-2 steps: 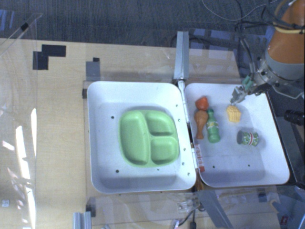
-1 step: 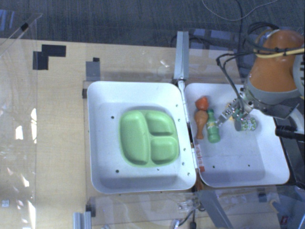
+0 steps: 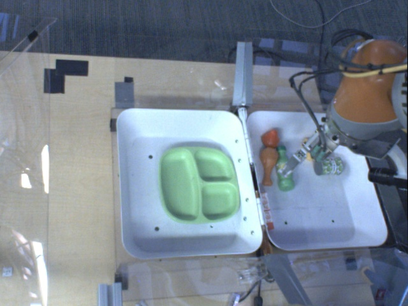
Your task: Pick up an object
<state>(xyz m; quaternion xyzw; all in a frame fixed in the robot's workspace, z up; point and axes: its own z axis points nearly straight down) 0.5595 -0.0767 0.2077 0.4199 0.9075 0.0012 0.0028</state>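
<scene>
Hovering over the right bin, the gripper has fingers spread, nothing between them; green bottle and orange toy lie just left.

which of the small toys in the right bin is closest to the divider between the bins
The tan bottle-shaped toy, lying just right of the divider. The red piece sits slightly farther right, and the green bottle farther right again.

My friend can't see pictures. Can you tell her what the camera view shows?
A robot arm's gripper reaches into the right white bin, right next to a small green toy and an orange toy. The left white bin holds a green divided plate.
</scene>
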